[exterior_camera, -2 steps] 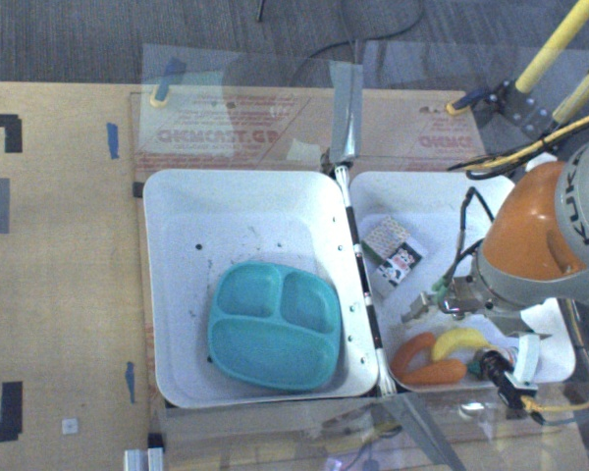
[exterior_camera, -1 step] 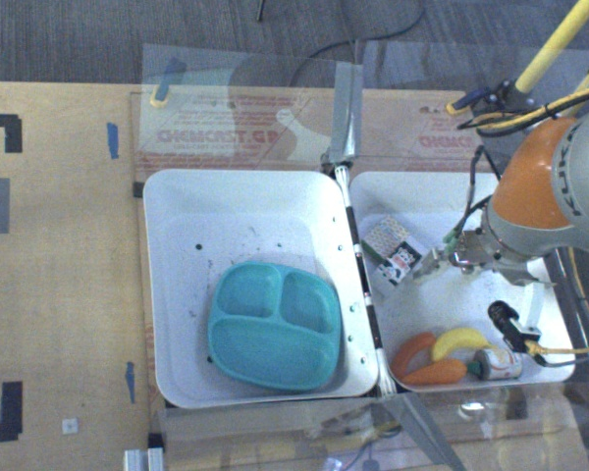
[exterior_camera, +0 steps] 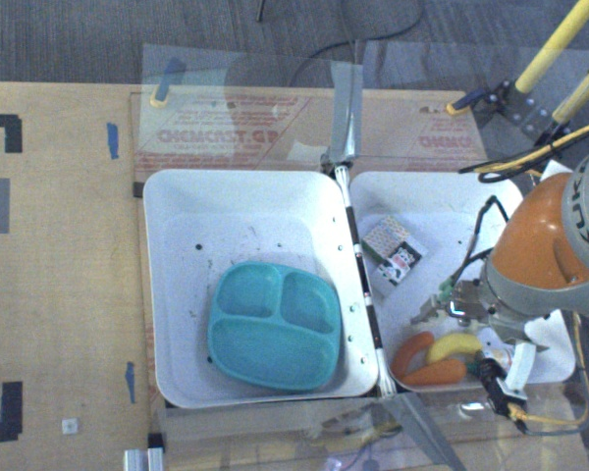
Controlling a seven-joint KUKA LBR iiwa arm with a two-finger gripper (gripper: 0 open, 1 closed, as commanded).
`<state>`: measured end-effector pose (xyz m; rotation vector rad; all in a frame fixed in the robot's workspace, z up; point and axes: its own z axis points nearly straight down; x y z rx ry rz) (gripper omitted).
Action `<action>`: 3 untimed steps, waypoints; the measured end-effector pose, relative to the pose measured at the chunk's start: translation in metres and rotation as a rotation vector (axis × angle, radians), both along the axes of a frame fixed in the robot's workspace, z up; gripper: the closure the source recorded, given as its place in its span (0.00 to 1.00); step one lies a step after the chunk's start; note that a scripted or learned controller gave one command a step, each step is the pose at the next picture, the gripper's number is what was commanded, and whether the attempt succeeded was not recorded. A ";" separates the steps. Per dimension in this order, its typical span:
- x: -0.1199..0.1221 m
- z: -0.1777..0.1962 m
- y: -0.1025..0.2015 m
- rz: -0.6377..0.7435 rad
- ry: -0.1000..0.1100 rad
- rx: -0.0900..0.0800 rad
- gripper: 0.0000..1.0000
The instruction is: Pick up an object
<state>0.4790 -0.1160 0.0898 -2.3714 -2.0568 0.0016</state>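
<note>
In the right bin (exterior_camera: pixel 373 199), at its near edge, we see the tool (exterior_camera: pixel 459 314) low over a banana (exterior_camera: pixel 455 344) and orange pieces (exterior_camera: pixel 432 371), probably to reach them; its grip we cannot tell. A small box (exterior_camera: pixel 393 248) lies behind them.

Your worktop (exterior_camera: pixel 59 263) (pale wood, blue tape marks toward its left edge) carries two white bins: the left bin (exterior_camera: pixel 177 224) mid-worktop, the right bin (exterior_camera: pixel 412 189) touching it, toward the right edge.
</note>
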 end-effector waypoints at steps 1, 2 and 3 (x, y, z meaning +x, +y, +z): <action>0.075 -0.002 -0.018 -0.006 -0.011 -0.005 0.00; 0.004 -0.002 -0.001 0.132 -0.012 -0.003 0.00; 0.004 0.007 -0.005 0.126 -0.016 -0.009 1.00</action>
